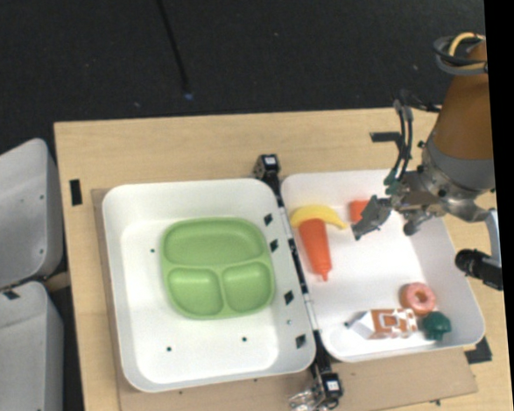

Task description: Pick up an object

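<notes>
My gripper (392, 223) hangs over the upper middle of the right bin (445, 257), its two dark fingers spread apart and nothing between them. A small red object (357, 209) lies just beside the left finger, partly hidden by it. Left of that lie a yellow banana (317, 215) and an orange carrot-like piece (316, 247). Near the bin's front edge sit a pink donut (418, 298), a dark green item (436, 325) and a white and orange packet (384, 323).
The left bin (143, 340) holds a green divided plate (216, 266). Black clips run along the seam between the bins (292, 268). The arm's orange band and grey wrist (463, 133) rise over the right bin's far right corner.
</notes>
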Available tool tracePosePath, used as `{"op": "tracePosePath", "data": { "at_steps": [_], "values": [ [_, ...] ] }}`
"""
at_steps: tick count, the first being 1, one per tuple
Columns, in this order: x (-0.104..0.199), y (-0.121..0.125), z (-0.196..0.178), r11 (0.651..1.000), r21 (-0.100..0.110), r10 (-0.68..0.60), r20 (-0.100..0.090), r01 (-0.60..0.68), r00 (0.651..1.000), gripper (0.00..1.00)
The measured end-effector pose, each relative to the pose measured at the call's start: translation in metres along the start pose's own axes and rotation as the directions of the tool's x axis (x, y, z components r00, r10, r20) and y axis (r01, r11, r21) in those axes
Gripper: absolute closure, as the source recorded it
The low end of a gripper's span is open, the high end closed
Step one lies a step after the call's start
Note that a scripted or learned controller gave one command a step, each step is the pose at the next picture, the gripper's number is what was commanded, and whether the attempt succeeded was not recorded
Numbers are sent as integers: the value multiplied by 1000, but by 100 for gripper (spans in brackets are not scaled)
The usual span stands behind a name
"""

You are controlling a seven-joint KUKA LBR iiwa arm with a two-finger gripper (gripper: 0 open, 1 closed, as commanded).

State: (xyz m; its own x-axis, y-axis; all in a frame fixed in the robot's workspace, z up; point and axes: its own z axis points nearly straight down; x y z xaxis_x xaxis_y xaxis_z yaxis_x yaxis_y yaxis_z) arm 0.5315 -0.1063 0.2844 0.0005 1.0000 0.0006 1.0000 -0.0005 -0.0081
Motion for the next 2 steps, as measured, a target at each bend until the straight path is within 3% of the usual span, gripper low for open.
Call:
{"op": "tracePosePath", "data": {
  "at_steps": [1,2],
  "values": [
    [0,2,-5,1000,-9,-2,1,2,1000,0],
    [-6,1,57,1000,-4,0,2,0,1000,0]
  ]
}}
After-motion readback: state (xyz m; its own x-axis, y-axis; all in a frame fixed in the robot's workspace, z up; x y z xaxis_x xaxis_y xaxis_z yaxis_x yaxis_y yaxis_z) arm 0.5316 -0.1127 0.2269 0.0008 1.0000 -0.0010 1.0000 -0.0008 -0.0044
